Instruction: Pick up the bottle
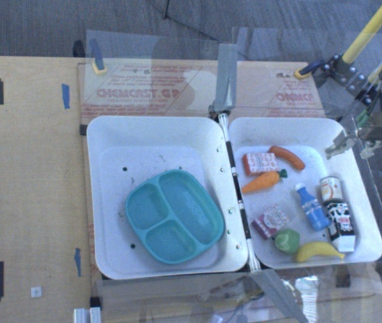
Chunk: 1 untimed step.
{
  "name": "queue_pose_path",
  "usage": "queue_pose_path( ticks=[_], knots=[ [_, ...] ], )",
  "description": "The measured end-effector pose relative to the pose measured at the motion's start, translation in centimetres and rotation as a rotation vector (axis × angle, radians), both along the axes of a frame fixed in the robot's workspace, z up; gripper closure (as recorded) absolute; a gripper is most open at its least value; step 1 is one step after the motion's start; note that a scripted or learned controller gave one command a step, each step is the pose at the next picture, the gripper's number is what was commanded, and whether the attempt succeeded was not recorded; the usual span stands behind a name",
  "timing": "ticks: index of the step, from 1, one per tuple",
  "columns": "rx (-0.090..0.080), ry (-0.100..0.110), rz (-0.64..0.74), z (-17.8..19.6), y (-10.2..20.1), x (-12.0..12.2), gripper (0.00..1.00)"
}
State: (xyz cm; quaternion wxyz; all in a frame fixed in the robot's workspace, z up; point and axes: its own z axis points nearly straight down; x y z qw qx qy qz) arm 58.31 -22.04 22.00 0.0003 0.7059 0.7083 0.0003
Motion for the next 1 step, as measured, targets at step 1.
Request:
queue_pose_path(
  ticks=[1],
  knots=[
    [0.007,0.002,0.131,-11.93,0.15,-3.85,0.00]
  ],
)
